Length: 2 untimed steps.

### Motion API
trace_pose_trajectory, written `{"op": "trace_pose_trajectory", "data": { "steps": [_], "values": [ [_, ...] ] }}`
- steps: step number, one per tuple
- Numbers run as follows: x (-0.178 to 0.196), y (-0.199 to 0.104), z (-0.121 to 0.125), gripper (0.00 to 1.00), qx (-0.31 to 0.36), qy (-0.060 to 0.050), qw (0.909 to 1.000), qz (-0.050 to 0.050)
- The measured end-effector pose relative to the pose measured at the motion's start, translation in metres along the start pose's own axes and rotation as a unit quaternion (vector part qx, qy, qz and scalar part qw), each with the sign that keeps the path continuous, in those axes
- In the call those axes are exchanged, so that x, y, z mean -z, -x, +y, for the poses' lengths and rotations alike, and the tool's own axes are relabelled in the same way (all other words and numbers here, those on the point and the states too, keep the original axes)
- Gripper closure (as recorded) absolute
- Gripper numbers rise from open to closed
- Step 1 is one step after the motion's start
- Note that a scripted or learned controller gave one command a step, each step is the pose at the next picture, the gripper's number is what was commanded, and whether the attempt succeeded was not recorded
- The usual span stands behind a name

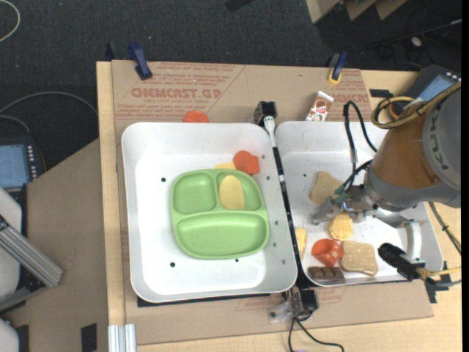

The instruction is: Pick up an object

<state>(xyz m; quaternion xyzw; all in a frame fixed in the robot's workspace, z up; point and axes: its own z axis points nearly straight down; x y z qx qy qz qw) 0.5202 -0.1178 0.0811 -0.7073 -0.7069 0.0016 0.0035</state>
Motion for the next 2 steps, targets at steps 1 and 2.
{"op": "trace_pose_trajectory", "data": {
  "steps": [1, 2],
  "values": [
    [0.014, 0.001, 0.003, 1.0, 0.0, 0.005, 1.0, -0.002],
    [0.109, -0.081, 0.016, 1.0, 0.005, 0.009, 0.9999, 0.0]
  ]
}}
